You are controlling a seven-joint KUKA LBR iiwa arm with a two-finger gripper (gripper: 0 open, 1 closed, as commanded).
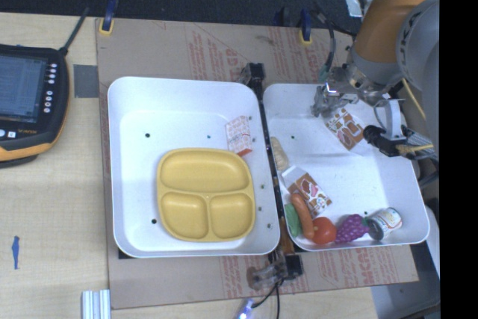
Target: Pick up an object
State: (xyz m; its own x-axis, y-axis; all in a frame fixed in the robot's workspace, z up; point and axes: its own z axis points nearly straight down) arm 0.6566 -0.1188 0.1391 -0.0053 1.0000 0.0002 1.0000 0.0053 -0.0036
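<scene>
- Packet (345, 128) lies in the right bin (388, 183), near its far edge, just below the gripper (327, 99); it looks the likely target, since the arm (388, 26) hangs over that corner
- whether the fingers are open or closed I cannot tell; nothing shows between them
- other items crowd the bin's near edge: sausage (301, 210), tomato (323, 230), grapes (351, 228), can (385, 222)
- left bin (134, 160) holds a yellow tray (205, 194); a pendant (26, 101) rests on the desk (52, 220)

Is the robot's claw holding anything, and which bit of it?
It cannot be told: the gripper sits right beside a small red-and-white packet in the right white bin.
</scene>
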